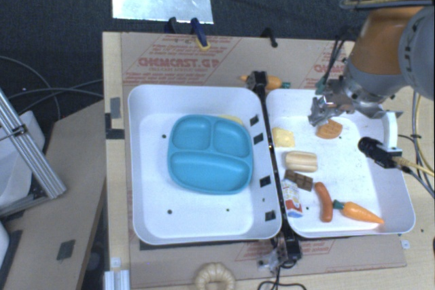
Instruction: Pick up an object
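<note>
A grey KUKA arm reaches in from the right, its gripper (322, 112) low over the right bin (394, 193) just beside an orange cookie-like piece (330, 130), apparently lining up a pick; whether the claw is spread or pressed together cannot be told. The right bin holds one cookie, one bread roll (301, 161), one sausage (324, 202) and one carrot (360, 212), while the left bin (149, 166) carries one blue divided tray (209, 153).

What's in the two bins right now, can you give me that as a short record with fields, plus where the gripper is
left bin: blue divided plate
right bin: toy foods: orange round slice, pale yellow piece, bread roll, chocolate bar, sausage, carrot, small red and white packet
gripper: low over the right bin's far side, beside the orange slice
holding: nothing visibly gripped
</note>
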Motion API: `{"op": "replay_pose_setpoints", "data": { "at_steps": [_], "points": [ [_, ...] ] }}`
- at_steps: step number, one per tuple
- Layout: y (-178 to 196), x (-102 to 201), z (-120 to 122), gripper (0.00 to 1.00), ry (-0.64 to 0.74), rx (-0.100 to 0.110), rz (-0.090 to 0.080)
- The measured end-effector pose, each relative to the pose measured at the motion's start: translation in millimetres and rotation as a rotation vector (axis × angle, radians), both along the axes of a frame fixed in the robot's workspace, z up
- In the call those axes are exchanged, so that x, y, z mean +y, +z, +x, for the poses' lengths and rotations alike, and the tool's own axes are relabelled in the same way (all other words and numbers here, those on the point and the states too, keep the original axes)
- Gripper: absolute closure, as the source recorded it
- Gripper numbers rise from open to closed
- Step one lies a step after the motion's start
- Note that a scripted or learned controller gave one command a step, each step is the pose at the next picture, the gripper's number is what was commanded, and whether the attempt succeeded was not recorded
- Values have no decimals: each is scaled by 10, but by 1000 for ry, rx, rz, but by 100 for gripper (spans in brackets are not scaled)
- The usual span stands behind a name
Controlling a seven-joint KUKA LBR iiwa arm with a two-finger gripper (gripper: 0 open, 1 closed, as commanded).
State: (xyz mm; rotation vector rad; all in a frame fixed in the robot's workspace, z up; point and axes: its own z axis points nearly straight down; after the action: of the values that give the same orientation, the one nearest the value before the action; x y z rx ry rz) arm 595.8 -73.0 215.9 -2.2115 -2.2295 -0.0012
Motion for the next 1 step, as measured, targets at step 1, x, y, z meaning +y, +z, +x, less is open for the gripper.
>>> {"op": "replay_pose_setpoints", "data": {
  "at_steps": [1],
  "points": [
    [8,483,-285,100,1,1,0]
  ]
}}
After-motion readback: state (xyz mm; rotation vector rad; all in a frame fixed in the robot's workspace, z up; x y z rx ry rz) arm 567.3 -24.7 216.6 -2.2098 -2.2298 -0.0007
